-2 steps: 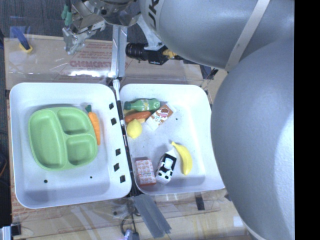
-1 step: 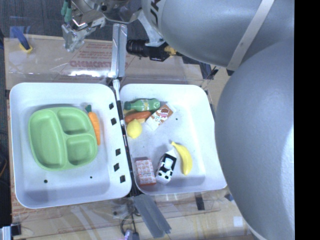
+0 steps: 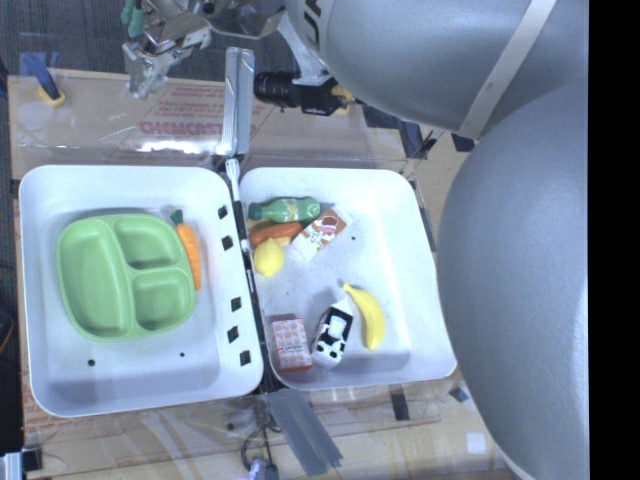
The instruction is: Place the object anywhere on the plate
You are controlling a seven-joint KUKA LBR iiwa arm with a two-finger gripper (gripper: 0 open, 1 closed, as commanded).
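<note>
Above the bins' far edge, your gripper (image 3: pixel 150 53) hung over the bench; whether it was parted or closed you could not tell. You had a carrot (image 3: pixel 189 255) lying in the left bin (image 3: pixel 120 388), touching the right rim of the green plate (image 3: pixel 120 273), not in a compartment. Your right bin (image 3: pixel 420 268) held a green bottle (image 3: pixel 285 210), a second carrot (image 3: pixel 274 234), a lemon (image 3: pixel 269 258), a banana (image 3: pixel 367 315) and small cartons.

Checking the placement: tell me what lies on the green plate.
Nothing lies in the green plate's three compartments. A carrot rests along its right rim, in the left bin. What lies under the plate is covered.
</note>
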